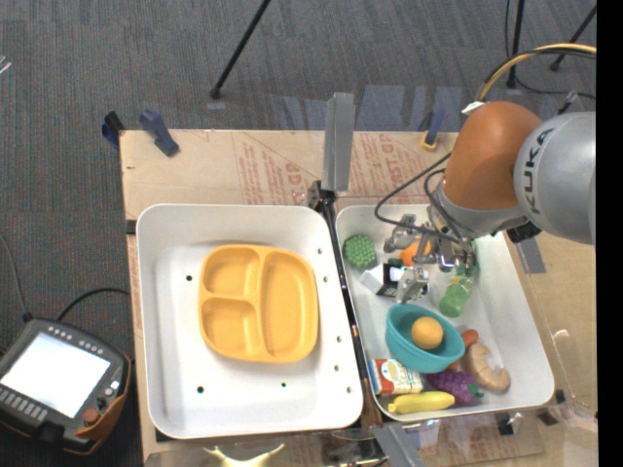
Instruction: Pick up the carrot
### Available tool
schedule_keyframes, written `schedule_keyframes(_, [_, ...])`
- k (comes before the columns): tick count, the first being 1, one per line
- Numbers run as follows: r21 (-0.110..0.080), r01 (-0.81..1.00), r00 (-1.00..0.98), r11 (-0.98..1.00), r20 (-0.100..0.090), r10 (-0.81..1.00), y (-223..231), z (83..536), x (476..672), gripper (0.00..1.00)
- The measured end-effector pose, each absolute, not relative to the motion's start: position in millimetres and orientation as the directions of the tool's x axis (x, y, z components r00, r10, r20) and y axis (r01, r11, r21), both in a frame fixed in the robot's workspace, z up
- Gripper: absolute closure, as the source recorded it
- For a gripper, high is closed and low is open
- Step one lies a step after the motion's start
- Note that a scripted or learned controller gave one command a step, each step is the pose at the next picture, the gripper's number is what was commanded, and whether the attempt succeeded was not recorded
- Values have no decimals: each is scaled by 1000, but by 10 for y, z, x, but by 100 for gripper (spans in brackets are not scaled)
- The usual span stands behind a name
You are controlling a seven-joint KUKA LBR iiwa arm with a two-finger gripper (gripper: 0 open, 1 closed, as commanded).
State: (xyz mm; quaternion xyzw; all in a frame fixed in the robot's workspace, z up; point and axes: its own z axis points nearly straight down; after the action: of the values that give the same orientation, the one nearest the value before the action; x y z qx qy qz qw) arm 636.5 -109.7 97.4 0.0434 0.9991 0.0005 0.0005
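My gripper [421,261] hangs low over the upper middle of the right bin [521,331], under the orange wrist band. A small orange piece, likely the carrot [419,249], peeks out among the gripper's metal parts. Most of it is hidden, and I cannot tell whether it is held or just lying underneath.
Around the gripper lie a green ball [358,251] to its left, a green bottle [456,295] to its right and a teal bowl [407,343] holding an orange in front. A carton, a banana, grapes and bread crowd the front edge. The left bin [165,377] holds a yellow divided plate [259,302].
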Motion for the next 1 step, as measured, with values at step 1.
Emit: schedule_keyframes(1, [1, 83, -997, 997, -6, 83, -1072, 1092, 6386, 100])
